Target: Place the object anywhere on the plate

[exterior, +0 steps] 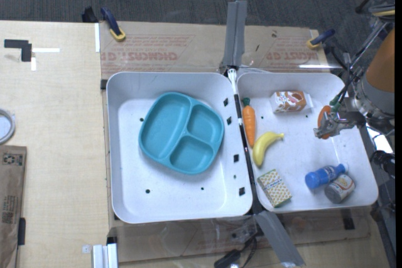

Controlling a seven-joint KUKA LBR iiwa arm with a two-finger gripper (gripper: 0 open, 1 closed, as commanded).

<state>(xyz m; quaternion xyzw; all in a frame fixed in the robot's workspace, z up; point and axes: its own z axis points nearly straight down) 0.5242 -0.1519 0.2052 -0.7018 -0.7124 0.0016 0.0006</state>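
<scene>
**At the right bin's far right: gripper low beside a small orange item**

In the middle of a pale bench (56, 103), 2 shallow white bins side by side, seen from above at a slant.

In the left bin (116, 154), a blue plate (181, 133) with 3 compartments, lying flat near the centre and turned slightly askew.

In the right bin (301, 80), 7 things. Along the left wall, a carrot (249, 124), green end toward the back. Just right of it, a banana (265, 144), curved and close to the carrot's lower end. At the back, a red and white packet (290, 101). At the front left, a small patterned box (274, 188) lying at an angle. At the front right, a blue bottle (324, 176) on its side, touching a grey can (340, 188).

Near the right wall, a small orange item (323, 114), well apart from the plate. Directly against it, the gripper (328, 130), reaching in from the right on the grey arm (377, 81). Too small and cluttered to tell whether released, clenched, or grasping the orange item.

At the bench's back edge, 2 blue and yellow clamps (113, 25), 1 behind each bin. At the far left edge, part of a tape roll (5, 127).
</scene>
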